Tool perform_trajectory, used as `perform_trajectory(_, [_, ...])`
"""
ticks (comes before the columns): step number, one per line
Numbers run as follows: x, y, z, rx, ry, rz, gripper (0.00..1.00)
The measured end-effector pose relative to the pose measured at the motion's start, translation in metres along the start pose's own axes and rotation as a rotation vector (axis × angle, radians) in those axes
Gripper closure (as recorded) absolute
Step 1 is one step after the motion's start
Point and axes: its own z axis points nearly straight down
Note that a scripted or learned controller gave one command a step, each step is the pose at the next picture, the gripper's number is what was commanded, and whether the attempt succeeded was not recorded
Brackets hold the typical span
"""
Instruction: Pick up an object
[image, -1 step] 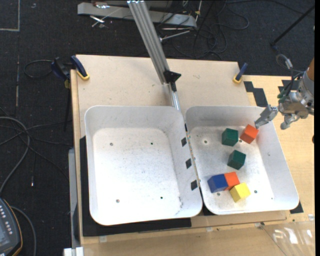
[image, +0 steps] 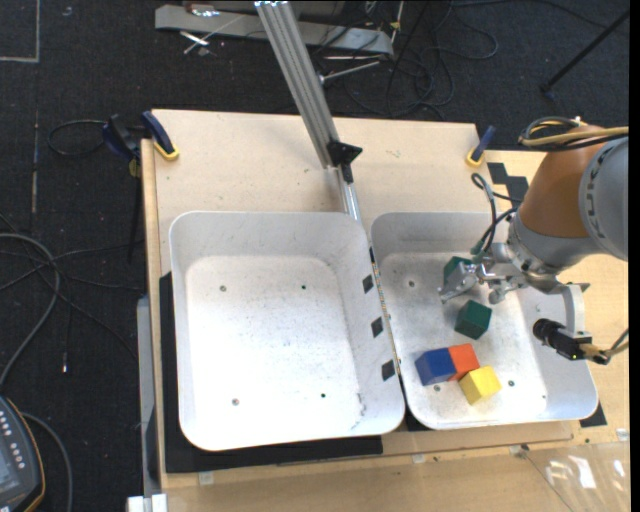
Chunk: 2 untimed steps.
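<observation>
Setup: two white bins side by side on the tabletop (image: 260, 160). Left bin (image: 200, 300) has nothing I want in it; right bin (image: 410, 250) has all the blocks, so I'm working over the right one.

Targets: 4 blocks in the right bin. Green block (image: 473, 320) sits alone, tilted, a bit up from the rest. Blue block (image: 435, 366), orange block (image: 464, 357) and yellow block (image: 480, 384) are bunched near the front wall, touching or nearly so.

Why green: my guess, it's the easy pick. It has free space round it; the other 3 are packed, so little room to get in beside them w/o shoving a neighbour.

My arm (image: 575, 200): comes in from the right, wrist bent down over the back half of the right bin.

Tool (image: 478, 280): low in the bin, just above the green block in the view, near it. Can't tell if it's touching. Something teal-green shows at the tool's left end; can't tell if that's part of the tool or another thing.

Tool opening: can't tell from this angle, metal parts blur together. Nothing clearly gripped; green block looks to be resting on the bin floor.

Stage: approach, I'd say. Pick not yet made.

Risk: tilted block could slip or roll when squeezed.
</observation>
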Motion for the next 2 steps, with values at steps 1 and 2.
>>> perform_trajectory(1, [0.001, -0.035, 0.018, -0.007, -0.003, 0.006, 0.0])
perform_trajectory(2, [0.001, -0.033, 0.007, -0.011, -0.004, 0.006, 1.0])
